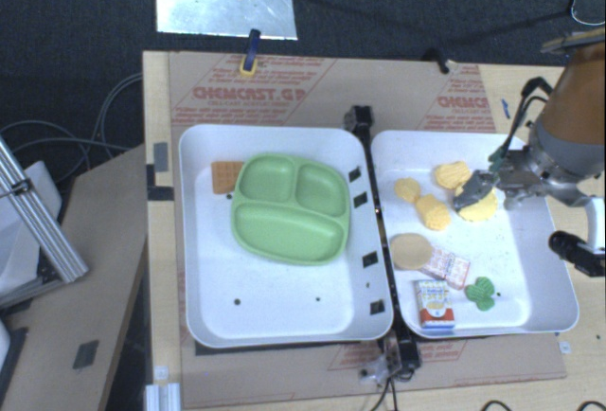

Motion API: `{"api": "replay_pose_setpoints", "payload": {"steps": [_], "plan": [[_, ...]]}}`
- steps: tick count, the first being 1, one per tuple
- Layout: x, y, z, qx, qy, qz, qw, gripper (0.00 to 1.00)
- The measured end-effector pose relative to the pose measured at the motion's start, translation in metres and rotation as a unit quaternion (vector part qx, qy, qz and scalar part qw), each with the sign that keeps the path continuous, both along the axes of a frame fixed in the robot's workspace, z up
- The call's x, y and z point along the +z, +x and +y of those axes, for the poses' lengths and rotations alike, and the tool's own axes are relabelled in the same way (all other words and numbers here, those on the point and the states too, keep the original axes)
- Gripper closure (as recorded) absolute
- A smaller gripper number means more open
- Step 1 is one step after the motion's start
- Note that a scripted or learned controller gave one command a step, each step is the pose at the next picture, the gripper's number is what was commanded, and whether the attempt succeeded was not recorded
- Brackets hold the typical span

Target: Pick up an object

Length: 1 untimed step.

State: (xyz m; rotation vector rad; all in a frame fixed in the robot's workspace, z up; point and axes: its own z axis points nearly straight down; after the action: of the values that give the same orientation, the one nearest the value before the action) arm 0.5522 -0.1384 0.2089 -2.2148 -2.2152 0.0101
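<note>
Left bin [204, 305]: a smooth green three-compartment tray [289, 208] at its middle, with a flat tan cracker [223, 176] touching the tray's left edge. Right bin [540, 300]: a loose cluster of lumpy yellow pieces [434, 210], a round tan disc [411, 250] below them, then a pink wrapped packet [447, 266], a small printed carton [435, 304] and a knobbly green piece [482, 292]. The gripper [472, 196] sits at the cluster's right side, directly over a pale yellow piece [481, 209] that lies just beneath its tip with its long axis roughly left-right; whether the fingers are spread or closed on it I cannot tell.
</note>
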Motion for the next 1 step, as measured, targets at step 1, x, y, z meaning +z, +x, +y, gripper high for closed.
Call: {"api": "replay_pose_setpoints", "payload": {"steps": [1], "plan": [[0.0065,0.0028,0.0003,0.001,-0.0009,-0.006,1.0,0.0]]}}
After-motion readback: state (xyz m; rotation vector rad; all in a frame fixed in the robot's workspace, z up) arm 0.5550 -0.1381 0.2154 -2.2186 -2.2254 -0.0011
